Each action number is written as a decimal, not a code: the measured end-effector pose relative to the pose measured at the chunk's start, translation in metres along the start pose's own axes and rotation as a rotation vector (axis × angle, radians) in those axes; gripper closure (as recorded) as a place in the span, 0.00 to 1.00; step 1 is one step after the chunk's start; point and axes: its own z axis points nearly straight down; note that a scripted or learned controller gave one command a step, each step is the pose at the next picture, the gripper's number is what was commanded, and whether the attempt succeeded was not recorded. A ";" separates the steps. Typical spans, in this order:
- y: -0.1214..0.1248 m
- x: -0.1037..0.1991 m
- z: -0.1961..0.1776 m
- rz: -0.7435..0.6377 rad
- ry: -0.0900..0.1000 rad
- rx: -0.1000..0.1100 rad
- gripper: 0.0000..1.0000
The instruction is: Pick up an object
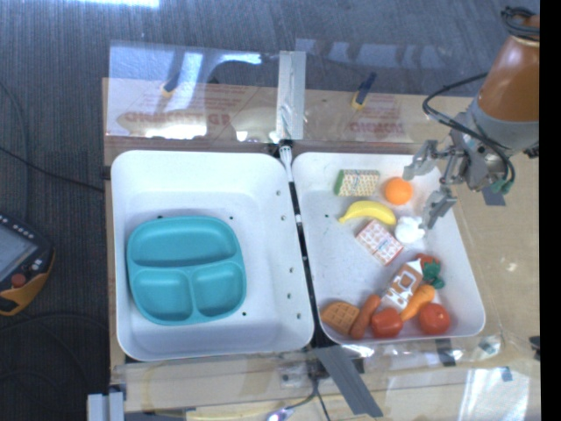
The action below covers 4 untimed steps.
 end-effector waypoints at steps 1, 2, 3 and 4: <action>0.044 -0.005 0.134 -0.047 -0.010 0.003 0.00; 0.077 -0.012 0.134 0.082 -0.010 0.000 0.00; 0.032 0.055 0.133 0.035 -0.009 0.001 0.00; 0.032 0.053 0.122 0.033 -0.015 0.006 1.00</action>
